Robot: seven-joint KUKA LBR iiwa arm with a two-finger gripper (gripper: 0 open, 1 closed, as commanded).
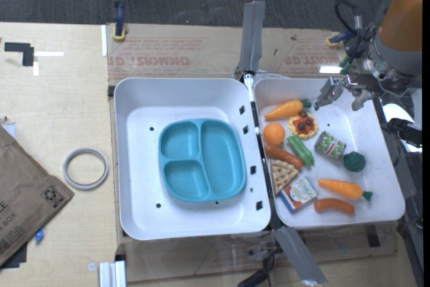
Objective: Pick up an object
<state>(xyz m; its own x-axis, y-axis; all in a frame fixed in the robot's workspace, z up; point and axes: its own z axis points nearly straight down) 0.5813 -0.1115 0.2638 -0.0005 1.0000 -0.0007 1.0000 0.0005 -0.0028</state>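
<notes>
- So the claw is hanging spread, gripping nothing, over the right bin's back edge.
- Nearest carrot is lying just left, long axis running left-right.

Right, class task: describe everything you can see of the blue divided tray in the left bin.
The blue divided tray is teal, with the smooth look of plastic and a rounded-rectangle outline. Raised ridges split it into three compartments: one long one on the right, two smaller ones on the left. It lies flat and slightly rotated near the middle of the left white bin, resting on the bin's floor, with nothing in it.
</notes>
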